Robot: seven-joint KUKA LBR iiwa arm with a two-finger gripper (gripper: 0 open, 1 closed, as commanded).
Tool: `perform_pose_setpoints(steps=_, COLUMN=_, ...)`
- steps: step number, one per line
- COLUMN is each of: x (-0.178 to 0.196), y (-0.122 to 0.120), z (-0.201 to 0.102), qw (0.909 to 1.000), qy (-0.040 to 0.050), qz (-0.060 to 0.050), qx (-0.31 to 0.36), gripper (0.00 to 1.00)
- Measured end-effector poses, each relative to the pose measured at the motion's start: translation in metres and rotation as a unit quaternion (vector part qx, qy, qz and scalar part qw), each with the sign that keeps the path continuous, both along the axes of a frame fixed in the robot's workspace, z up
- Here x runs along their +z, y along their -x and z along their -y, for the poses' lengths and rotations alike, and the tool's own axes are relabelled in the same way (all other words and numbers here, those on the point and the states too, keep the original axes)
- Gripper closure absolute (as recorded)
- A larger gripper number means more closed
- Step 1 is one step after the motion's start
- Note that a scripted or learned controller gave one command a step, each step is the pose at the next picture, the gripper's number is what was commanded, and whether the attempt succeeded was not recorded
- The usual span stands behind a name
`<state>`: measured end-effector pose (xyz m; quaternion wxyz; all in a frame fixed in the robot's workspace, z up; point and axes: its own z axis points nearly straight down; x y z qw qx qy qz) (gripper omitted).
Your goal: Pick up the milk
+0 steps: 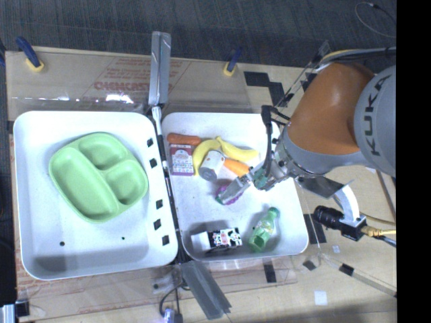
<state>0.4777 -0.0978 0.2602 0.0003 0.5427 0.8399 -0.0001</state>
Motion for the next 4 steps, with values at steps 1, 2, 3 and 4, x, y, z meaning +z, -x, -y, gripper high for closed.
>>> perform_pose_setpoints(steps=1, x=-0.07, y=0.002, z=-0.135, qw=0.9973, qy=-0.0001, qz=-0.002, qx=0.073, gripper=0.0)
perform_pose_setpoints(steps=2, x=-0.069, y=0.001, z=-0.059, qw=0.9986, qy=-0.0003, qz=-0.002, qx=0.052, gripper=0.0)
perform_pose_setpoints(steps=3, x=-0.135, y=0.003, z=0.02, qw=1.0, qy=-0.0009, qz=-0.003, qx=-0.007, gripper=0.0)
perform_pose_setpoints(steps=4, x=-0.158, y=0.001, z=0.074, qw=0.9973, qy=-0.0003, qz=-0.001, qx=-0.073, gripper=0.0)
